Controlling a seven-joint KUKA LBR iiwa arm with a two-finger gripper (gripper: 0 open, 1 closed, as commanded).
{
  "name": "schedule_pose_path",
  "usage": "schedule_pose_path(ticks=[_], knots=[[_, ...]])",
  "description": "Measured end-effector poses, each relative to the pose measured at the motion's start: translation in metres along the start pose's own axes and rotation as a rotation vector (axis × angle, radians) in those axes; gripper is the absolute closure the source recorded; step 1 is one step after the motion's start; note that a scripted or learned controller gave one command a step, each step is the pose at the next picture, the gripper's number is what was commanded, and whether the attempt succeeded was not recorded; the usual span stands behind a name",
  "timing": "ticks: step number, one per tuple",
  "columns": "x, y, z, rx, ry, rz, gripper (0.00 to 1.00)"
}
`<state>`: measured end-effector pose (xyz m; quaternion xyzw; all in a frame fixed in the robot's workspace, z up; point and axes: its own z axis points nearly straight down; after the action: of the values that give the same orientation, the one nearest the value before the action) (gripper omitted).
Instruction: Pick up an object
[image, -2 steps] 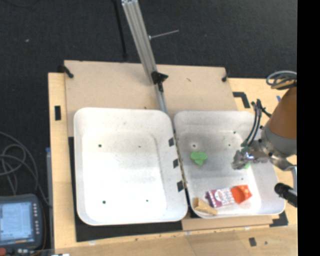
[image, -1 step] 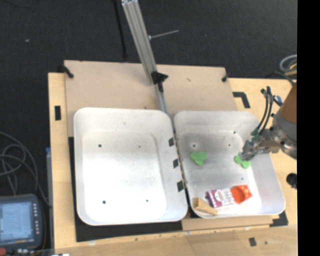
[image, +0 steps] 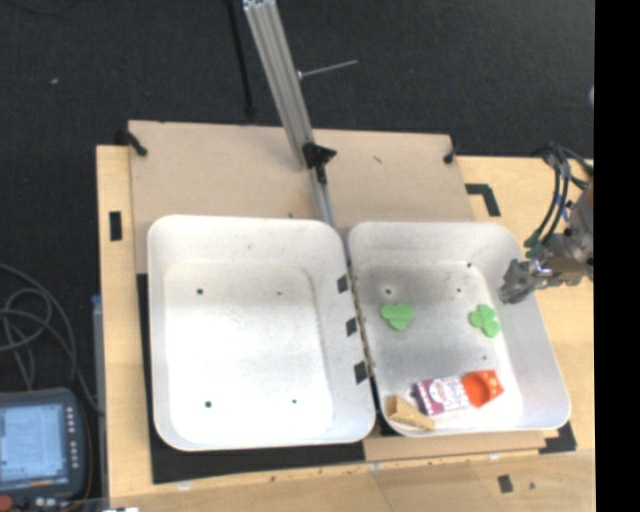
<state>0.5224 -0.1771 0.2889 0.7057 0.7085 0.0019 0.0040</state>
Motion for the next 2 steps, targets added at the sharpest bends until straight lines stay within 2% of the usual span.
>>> schedule_pose_path(ticks=[2], knots=[[0.106,0.021,-0.001,0.004,0.002,-0.002,1.00]])
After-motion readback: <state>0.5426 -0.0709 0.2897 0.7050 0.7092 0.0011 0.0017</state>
